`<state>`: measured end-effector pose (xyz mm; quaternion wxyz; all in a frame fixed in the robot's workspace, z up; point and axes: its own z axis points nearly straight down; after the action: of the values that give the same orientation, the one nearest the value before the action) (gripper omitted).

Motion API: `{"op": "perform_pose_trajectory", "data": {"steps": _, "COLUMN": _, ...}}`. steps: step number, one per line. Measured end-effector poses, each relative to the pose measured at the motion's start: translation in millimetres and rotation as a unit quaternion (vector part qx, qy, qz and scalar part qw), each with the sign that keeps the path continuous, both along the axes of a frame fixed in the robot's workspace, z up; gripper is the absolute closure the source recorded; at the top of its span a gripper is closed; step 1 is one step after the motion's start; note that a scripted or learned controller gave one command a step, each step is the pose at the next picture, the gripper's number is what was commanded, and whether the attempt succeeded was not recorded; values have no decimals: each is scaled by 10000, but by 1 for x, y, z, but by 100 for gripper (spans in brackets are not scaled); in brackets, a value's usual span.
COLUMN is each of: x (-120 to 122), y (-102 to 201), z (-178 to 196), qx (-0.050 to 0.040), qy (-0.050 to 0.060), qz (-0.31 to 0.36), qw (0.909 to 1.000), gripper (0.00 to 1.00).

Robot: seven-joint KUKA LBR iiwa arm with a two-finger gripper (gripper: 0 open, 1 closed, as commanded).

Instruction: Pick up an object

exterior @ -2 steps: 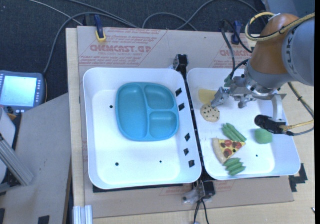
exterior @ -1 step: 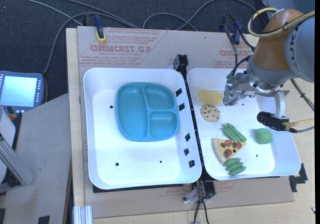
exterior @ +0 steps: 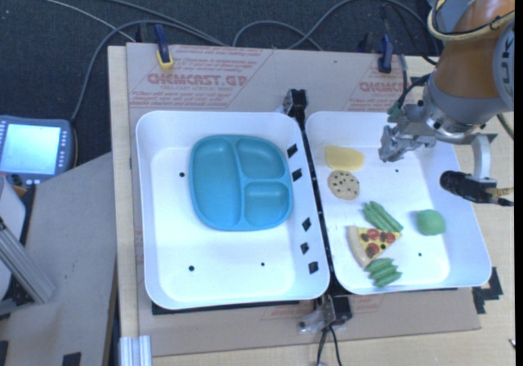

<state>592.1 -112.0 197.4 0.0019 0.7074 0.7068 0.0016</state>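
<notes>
Yellow toy cheese wedge (exterior: 344, 158) looks like our closest pick, sitting upper left in the right bin (exterior: 458, 274), just left of the claw (exterior: 393, 149) and a touch lower. Its long axis runs left-right. We honestly can't tell if the claw's open or closed. Cookie (exterior: 343, 185) sits right below the cheese.
</notes>
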Motion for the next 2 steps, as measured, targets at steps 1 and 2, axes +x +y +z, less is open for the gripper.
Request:
{"op": "perform_pose_trajectory", "data": {"steps": 1, "x": 1, "y": 0, "z": 18, "qx": 1, "qy": 6, "qz": 8, "qw": 10000, "gripper": 100}}
{"op": "perform_pose_trajectory", "data": {"steps": 2, "x": -9, "y": 55, "z": 31, "qx": 15, "qy": 29, "qz": 32, "qw": 10000, "gripper": 100}}
